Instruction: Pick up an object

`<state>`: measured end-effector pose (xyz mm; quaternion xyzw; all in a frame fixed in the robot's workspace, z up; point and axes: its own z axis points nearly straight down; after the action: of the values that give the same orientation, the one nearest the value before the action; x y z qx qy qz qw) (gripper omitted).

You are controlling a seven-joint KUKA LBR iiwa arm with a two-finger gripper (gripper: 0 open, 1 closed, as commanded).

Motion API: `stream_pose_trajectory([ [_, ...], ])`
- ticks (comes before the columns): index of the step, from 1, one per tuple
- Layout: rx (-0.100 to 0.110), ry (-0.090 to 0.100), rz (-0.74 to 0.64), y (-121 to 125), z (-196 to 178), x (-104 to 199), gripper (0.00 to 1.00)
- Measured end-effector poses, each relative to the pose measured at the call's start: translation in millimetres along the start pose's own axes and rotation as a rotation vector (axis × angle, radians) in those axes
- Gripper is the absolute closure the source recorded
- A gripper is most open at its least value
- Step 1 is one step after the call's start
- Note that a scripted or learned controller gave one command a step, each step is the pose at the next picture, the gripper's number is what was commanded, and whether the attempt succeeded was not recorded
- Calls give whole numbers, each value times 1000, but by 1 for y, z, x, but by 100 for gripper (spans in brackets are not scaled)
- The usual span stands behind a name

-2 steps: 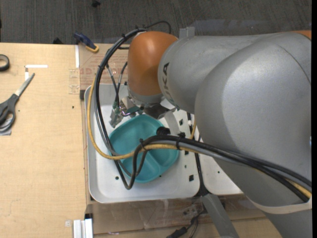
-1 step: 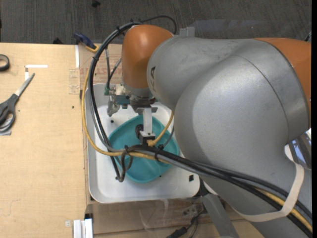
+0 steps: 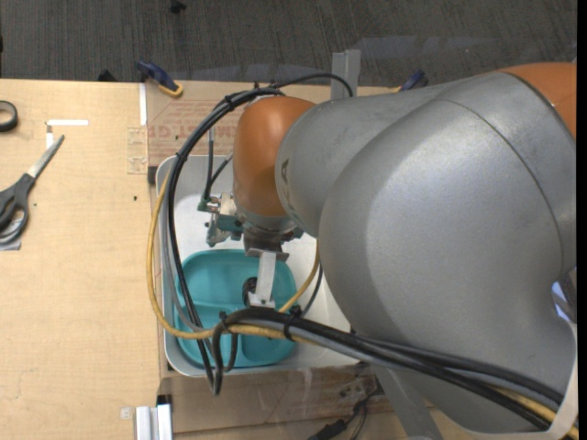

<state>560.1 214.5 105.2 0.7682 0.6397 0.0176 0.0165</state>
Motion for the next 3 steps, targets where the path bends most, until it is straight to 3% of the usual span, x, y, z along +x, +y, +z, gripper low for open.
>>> stream_pose_trajectory([
  [1, 48, -5, -175, 52, -99, 22, 0],
  [2, 49, -9, -177, 53, -107, 21, 100],
  [3, 50, 5, -578, 6, -169, -29, 100],
])
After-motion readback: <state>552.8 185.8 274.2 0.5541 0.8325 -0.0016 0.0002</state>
